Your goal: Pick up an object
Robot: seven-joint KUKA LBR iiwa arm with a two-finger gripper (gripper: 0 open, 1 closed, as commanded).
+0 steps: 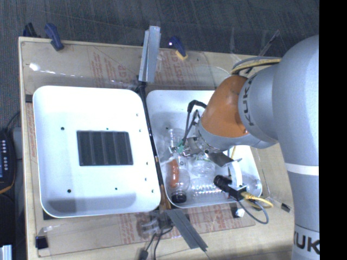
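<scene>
The tool [185,146] is low in the right bin [162,99], tucked under the arm's orange band and grey wrist. The wrist covers most of it, so I cannot tell whether it is wide or narrow, and nothing can be seen held in it.

Just beside the tool, toward the bin's near left corner, lies a small clear bottle [174,175] with orange-brown contents and a dark cap, its length running along the left wall. To the right of the bottle is a jumble of clear plastic pieces [205,172]; their edges are hard to make out against the white floor.

The left bin [54,107] holds only a dark ribbed panel [104,148], well apart from the arm. Both bins sit on the pale counter [81,64].

I judge this to be the reach-and-grasp step: the tool is down among the things and no lift has begun. The next move calls for closing squarely on one thing, most likely the bottle, then rising straight up. The bottle's round, smooth body could roll or slip, and the nearby wall leaves little room.
</scene>
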